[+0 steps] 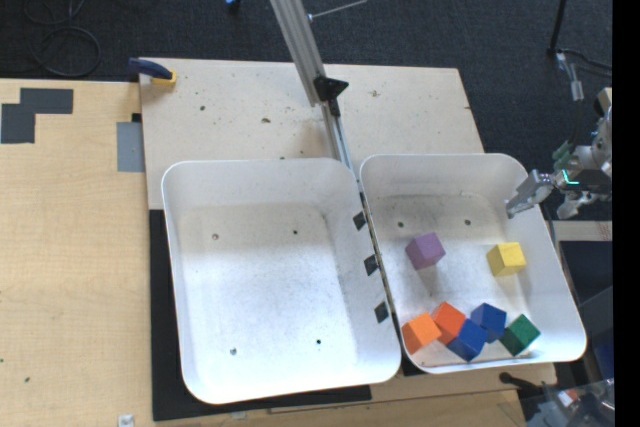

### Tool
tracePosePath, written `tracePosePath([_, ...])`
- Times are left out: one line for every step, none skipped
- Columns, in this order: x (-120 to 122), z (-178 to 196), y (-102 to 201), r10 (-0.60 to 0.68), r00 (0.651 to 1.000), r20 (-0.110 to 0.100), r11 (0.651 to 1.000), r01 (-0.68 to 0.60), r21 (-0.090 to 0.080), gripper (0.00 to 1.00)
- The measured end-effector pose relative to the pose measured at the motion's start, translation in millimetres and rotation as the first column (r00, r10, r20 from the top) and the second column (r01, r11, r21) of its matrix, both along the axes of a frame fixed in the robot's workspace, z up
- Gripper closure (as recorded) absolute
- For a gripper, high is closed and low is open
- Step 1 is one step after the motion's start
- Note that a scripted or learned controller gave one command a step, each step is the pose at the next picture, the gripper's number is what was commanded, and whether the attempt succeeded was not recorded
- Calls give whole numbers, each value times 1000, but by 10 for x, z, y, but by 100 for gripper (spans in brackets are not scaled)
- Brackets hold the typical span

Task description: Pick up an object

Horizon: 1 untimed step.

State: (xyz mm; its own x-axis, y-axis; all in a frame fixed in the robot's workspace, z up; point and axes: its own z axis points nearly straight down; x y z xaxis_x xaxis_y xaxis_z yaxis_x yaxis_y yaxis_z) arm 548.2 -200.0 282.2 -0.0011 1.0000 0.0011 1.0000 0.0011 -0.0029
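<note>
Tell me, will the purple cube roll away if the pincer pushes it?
Probably not: the purple cube has flat faces, so it should slide rather than roll. It sits alone on the bin floor, so nothing blocks it. It looks stiff and likely light.

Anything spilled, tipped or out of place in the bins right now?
Nothing stands out. All blocks lie inside the right bin: purple block and yellow block apart, the rest bunched at its near edge. The gripper sits over its right rim.
</note>
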Motion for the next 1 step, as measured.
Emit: tracePosePath([53,-456,33,0,1000,-4,1000,0,1,0])
